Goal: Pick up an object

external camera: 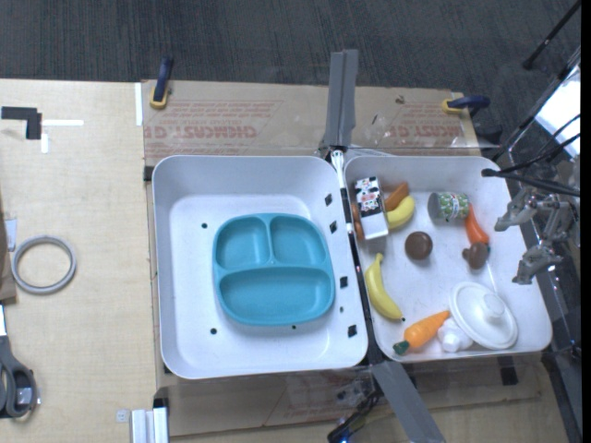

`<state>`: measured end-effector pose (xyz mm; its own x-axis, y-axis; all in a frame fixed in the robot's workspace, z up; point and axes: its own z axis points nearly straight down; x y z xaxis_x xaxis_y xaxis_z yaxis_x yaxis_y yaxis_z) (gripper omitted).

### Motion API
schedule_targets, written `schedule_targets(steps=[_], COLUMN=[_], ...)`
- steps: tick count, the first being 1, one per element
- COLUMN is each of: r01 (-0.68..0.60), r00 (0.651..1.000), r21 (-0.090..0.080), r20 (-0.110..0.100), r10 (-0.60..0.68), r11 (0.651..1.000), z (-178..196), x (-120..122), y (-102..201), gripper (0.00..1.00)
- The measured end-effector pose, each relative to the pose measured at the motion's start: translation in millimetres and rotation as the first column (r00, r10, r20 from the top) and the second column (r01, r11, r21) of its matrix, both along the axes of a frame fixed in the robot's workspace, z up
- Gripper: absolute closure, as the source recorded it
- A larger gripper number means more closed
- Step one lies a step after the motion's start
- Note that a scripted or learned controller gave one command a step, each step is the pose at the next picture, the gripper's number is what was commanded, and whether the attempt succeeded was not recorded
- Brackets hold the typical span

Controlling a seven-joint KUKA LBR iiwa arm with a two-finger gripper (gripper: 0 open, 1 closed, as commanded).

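1. Two white bins sit side by side on the bench (83, 183). The left bin (180, 247) has a teal divided plate (273, 269) lying flat in the middle.
2. The right bin (528, 326) is where all the pickable stuff is — a small milk carton (370, 208) up against the divider, with a banana (402, 212) and something orange just behind it.
3. More in there: a second banana (380, 289) lower left, a brown ball (418, 245) mid-bin, a green-and-white can (449, 206) on its side near the top, a carrot (425, 330) at the bottom edge, and a white lidded pot (484, 316) touching it.
4. The end effector (534, 240) hangs over the right rim of that bin — can't tell from here how its grip is set, and I see nothing in it.
5. Off on the bench's left: a grey tape ring (42, 264) and scissors (15, 386).
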<state>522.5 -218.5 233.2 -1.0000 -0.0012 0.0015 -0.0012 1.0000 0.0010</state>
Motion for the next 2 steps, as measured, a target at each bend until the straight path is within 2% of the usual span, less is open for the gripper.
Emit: schedule_targets(steps=[1, 2], r01=[-0.019, 0.101], r00=[1.0, 0.995], r21=[-0.004, -0.002], r20=[0.013, 0.008], r10=[0.019, -0.101], r11=[1.0, 0.995], z=[-137, -139], x=[31, 57], y=[16, 13], gripper=[0.0, 0.0])
